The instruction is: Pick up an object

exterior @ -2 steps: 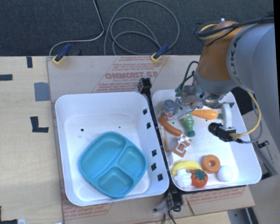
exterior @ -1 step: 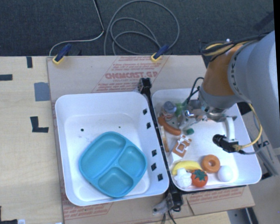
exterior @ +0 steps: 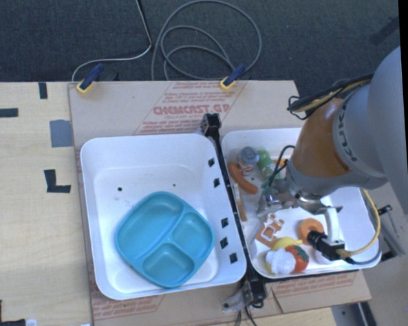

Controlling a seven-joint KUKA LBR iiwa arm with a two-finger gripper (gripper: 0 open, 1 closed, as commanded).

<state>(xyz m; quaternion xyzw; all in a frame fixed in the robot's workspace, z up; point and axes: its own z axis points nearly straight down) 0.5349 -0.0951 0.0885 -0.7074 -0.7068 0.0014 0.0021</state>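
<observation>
The pincer (exterior: 272,201) hangs low inside the right bin (exterior: 365,256), near that bin's middle, under the grey wrist and the orange band of the arm (exterior: 324,151). Whether it is wide, narrow or holding anything I cannot tell, since the wrist covers it from above.

It sits where the small things crowd, which suits a pick. Just beside it toward the divider lies an orange carrot-like toy (exterior: 244,179), and toward the bin's far edge a grey and green piece (exterior: 255,157). Toward the near edge lie a white-and-orange block (exterior: 269,231), an orange ring (exterior: 309,227), and a cluster of yellow, white and red toys (exterior: 287,256) close to the near wall. Any of these could be the object to pick; none is visibly lifted.

The left bin (exterior: 97,158) carries a blue divided plate (exterior: 164,238) lying flat toward its near edge, well apart from the pincer. Both bins rest on cardboard (exterior: 187,108) on the tabletop (exterior: 28,225).
</observation>
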